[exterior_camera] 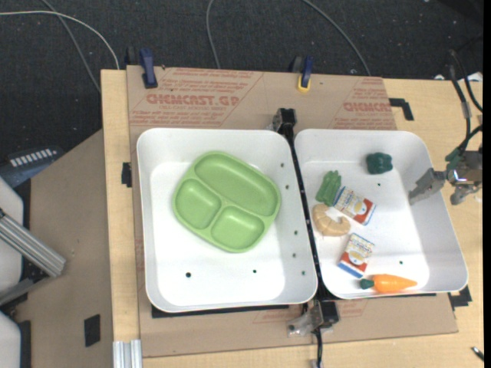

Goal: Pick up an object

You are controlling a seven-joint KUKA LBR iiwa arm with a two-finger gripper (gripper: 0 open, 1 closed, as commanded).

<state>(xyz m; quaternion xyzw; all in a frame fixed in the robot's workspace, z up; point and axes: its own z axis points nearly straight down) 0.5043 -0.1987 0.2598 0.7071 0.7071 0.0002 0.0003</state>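
Note:
The right bin holds several small objects. A dark green lump lies near its far side, and a light green toy vegetable sits by the left wall. Two small red-and-white cartons lie in the middle with a tan round piece beside them. An orange carrot rests at the near edge. My gripper hovers at the bin's right rim, open, with nothing between its fingers. It stands well right of the cartons.
The left bin holds a light green divided plate. A black clamp sits where the bins meet at the far side. Cables hang at the right edge.

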